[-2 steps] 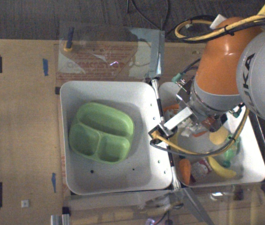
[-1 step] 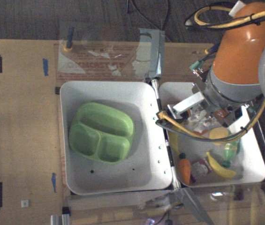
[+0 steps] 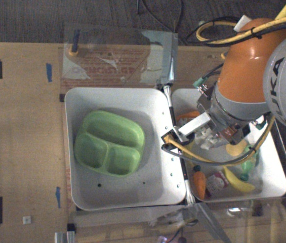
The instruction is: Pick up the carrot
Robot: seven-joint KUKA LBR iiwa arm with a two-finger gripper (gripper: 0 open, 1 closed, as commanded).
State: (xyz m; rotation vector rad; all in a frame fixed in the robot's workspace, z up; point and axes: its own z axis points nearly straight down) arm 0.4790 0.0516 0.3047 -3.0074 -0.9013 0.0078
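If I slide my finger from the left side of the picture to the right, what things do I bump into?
Green plastic divided plate in the left white bin → orange carrot at the right white bin's left edge → yellow banana.

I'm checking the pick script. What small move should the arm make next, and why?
Probably shift the gripper toward the near-left corner of the right bin, then descend. The carrot lies there against the left wall, beside a banana, while the wrist hangs over the bin's middle, not above the carrot.
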